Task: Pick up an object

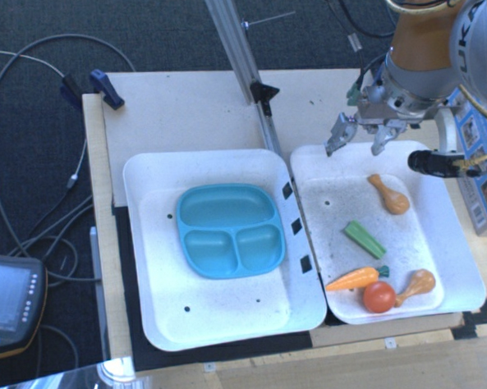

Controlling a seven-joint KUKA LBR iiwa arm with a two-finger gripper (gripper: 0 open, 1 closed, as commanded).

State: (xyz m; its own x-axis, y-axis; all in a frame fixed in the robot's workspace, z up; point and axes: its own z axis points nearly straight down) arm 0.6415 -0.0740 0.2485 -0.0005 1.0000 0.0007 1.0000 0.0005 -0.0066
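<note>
Grey claw (358,141) above bin's (312,165) far edge

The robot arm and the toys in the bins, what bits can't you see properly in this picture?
- Arm: its upper part is cut off by the camera view's top and right edges.
- Tomato: covers one end of the lower drumstick.
- Blue plate: hides the left bin's floor beneath it.
- Small specks in the right bin: too small to identify.

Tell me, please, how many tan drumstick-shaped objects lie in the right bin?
2. One drumstick lies near the far end of the right bin, below the open fingers. The other drumstick lies at the near end, beside the tomato. None seems hidden.
</note>
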